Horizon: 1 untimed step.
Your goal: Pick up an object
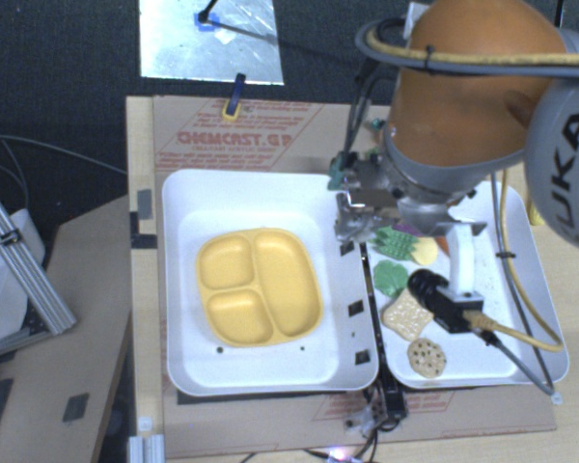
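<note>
The gripper (398,228) hangs low over the right bin (527,258), just above the green toy (397,242); its state cannot be told. The toy, probably light, stiff plastic, suits a pinch across its narrow sides.

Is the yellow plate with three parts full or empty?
Empty. The yellow plate lies flat in the left bin, and all three of its compartments show bare yellow bottoms. The toy food sits in the right bin.

The grey arm (482,95), orange-banded, reaches in from the right, its hand (367,215) pointed steeply downward.
</note>
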Motion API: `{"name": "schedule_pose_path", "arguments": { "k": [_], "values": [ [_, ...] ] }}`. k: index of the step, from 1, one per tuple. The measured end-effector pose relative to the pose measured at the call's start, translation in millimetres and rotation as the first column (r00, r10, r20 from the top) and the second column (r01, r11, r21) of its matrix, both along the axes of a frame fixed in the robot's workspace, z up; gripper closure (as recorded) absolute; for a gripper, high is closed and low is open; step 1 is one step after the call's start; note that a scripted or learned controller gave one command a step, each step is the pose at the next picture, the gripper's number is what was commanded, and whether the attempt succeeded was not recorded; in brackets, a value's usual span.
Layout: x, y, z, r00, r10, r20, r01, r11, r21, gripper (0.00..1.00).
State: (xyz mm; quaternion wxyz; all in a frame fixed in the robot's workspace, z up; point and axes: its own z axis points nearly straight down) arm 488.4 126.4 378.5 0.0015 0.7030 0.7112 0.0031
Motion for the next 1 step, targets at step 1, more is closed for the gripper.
{"name": "schedule_pose_path", "arguments": {
  "k": [1],
  "values": [
    [0.6, 0.3, 10.6, 1.000, 0.004, 0.002, -0.004, 1.000, 0.000, 1.00]
  ]
}}
